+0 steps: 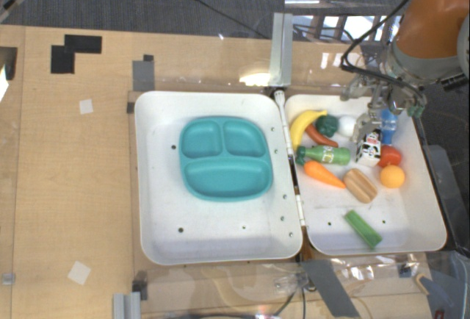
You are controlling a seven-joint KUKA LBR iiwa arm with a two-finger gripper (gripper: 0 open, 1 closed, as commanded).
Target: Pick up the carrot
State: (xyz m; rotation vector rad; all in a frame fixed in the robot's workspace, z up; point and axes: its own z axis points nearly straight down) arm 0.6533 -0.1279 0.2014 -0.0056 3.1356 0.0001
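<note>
The claw [369, 121] hangs over the right bin [411, 233]; whether it is released or clenched I cannot tell. The carrot [323, 174] lies below and to its left, between the green bottle [324, 156] and the bread roll [360, 184].

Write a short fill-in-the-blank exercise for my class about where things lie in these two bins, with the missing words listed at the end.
1. The carrot lies in the ____ bin of the camera view.
2. The teal tray has ____ compartments.
3. The green bottle lies between the carrot and the ____.
4. The gripper hangs over the ____ part of the right bin.

Missing words: right; three; banana; far
</note>
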